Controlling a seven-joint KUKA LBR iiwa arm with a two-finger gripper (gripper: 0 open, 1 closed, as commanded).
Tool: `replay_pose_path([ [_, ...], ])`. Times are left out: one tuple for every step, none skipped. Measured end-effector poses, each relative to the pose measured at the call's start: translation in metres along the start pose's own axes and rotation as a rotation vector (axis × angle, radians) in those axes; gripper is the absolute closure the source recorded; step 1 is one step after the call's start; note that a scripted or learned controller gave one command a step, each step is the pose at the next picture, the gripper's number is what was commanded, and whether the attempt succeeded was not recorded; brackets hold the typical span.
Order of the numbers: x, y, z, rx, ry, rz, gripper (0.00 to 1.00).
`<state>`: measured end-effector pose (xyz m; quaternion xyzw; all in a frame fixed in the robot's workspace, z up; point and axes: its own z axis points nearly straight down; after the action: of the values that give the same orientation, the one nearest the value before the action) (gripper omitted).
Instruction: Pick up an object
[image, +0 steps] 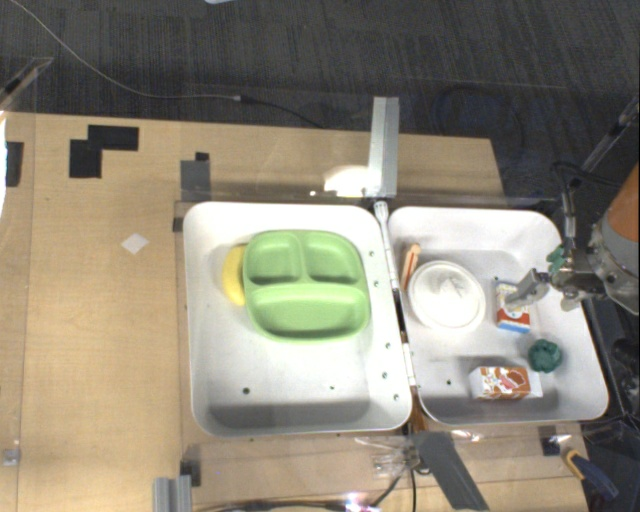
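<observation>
A small white, red and blue carton (514, 318) lies in the right white bin (590, 395), directly below the pincer (523, 294), which hangs over its upper edge; whether the pincer is open or closed cannot be told. Just beyond, a dark green knobbly toy (545, 355) and a flat orange-and-white box (505, 382) are seen, and a round white bowl (447, 294) sits beside the carton. The carton could be pushed aside or merely clipped at its corner, since the approach looks off-centre.

Small white carton (513, 317) with red and blue print, in right bin (470, 235).
</observation>
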<state>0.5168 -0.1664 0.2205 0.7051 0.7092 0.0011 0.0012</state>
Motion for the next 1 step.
replay_pose_path([
  [-0.0355,0.0364,0.1257,-0.001,0.000,0.214,0.00],
])
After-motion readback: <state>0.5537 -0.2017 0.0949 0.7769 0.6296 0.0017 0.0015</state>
